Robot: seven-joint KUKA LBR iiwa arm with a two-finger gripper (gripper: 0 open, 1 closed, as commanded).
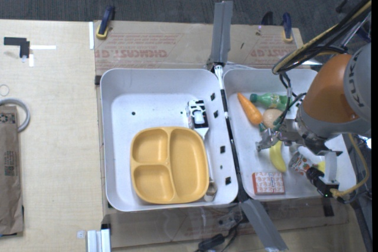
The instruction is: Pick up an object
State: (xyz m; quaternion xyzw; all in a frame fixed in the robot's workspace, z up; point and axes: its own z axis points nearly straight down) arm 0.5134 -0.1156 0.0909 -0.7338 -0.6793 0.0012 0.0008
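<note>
One fixed camera above (slanted down) — both bins framed.

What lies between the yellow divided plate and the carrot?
In the camera view, between the yellow divided plate and the carrot stand the adjoining white bin walls; a small black-and-white object lies nearby.

"CHEMC" mirrored on cardboard

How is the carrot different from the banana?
The carrot is orange, and the banana is yellow. The carrot lies out in the open, slanting toward the bin's far side, while the banana sits right under the gripper and is partly covered. The carrot tapers to a point; the banana looks blunter. Both lie in the right bin.
</note>
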